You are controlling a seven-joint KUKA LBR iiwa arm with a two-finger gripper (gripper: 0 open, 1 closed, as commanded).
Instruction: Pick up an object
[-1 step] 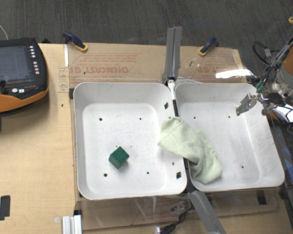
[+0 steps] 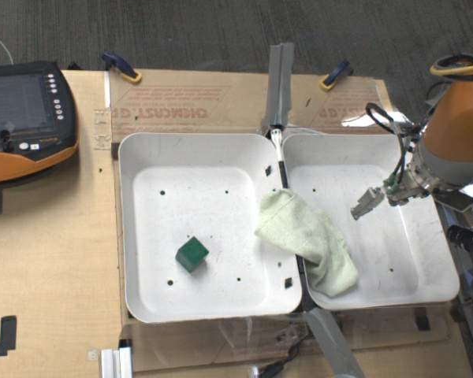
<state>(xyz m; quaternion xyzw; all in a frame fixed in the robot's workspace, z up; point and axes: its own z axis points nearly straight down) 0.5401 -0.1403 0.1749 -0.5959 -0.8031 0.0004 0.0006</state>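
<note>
A small green block lies on the floor of the left bin, towards its front. A pale green cloth is draped over the divider between the two bins, most of it in the right bin. My gripper hangs over the right bin, just right of the cloth and apart from it. Nothing shows between its fingers.
An orange and black teach pendant rests on the bench at the far left. Two clamps hold the cardboard at the back. A grey post stands behind the bins' join.
</note>
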